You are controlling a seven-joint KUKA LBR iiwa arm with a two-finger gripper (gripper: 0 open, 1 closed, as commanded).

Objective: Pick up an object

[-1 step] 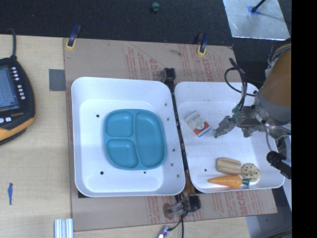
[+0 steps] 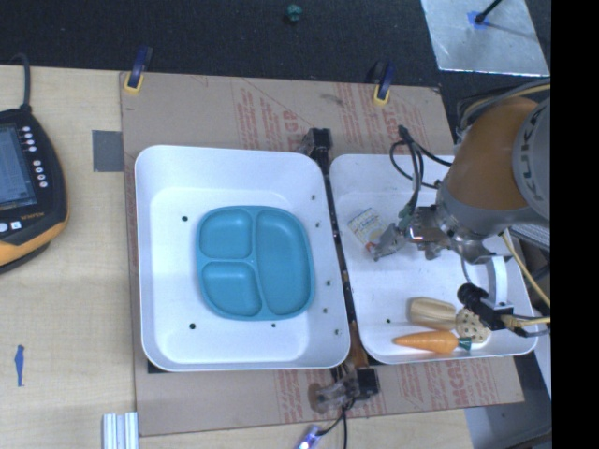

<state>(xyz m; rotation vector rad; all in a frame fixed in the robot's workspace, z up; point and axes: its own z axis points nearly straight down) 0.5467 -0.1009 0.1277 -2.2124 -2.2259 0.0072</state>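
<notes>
The light wooden desk carries a brown cardboard sheet, held at its far edge by two blue and yellow clamps. On the cardboard sit two shallow white bins side by side, touching along their inner edges. The left white bin holds a blue plastic plate with three compartments, lying flat near its middle. The grey arm with the orange band reaches in from the right over the right white bin. Its jaws hang low over the far left part of that bin, just beside a small crumpled clear wrapper; whether they are open or closed, or touch the wrapper, cannot be told. Near the bin's front edge lie a beige wooden-handled brush and, just in front of it, an orange toy carrot. A black and orange control pendant rests on the desk at far left.
</notes>
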